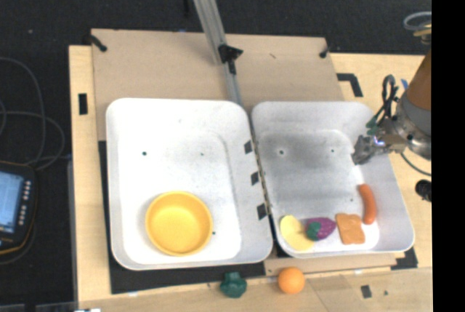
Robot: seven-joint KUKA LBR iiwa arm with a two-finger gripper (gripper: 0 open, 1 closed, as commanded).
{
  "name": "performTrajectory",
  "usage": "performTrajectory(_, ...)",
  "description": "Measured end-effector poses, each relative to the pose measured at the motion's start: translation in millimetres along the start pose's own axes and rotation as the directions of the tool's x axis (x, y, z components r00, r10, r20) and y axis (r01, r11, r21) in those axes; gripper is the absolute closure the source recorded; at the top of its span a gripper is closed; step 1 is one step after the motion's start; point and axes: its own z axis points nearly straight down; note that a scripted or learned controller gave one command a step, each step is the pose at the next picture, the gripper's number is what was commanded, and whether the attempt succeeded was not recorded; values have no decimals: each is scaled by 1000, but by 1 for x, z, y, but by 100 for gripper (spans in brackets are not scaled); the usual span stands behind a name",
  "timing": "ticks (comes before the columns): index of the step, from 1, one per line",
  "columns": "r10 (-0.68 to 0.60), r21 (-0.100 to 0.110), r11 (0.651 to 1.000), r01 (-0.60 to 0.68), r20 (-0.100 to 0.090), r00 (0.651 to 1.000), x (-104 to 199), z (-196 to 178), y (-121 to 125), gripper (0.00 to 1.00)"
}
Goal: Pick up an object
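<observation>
Overhead, a grey KUKA arm (415,103) with an orange band reaches in from the right, most of its body cut off by the frame edge. Its gripper (363,150) hangs over the upper right part of the right bin (305,129); the fingers are small and blurred against the white floor, and whether they are open or closed cannot be told, though nothing shows between them.

Along the right bin's near wall lie the graspable objects: a pale yellow piece (292,231) at the left, a purple and green lump (318,228) touching it, an orange block (351,228) just beside that, and an orange-red sausage shape (368,203) lying along the right wall, below the gripper and apart from it. What the purple and green lump is cannot be made out.

The left bin (174,136) holds a yellow bowl (179,222) near its front. Outside the bins, on the bench's (145,67) front edge, sit an orange ball (290,280) and a dark green object (233,284), its shape indistinct. A grey metal post (207,9) slants across from the top. A handheld screen (11,205) is cropped at the left edge.
</observation>
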Motion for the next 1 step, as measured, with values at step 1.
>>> performTrajectory(1,0,-3,1000,0,0,1000,-2,-46,2,100)
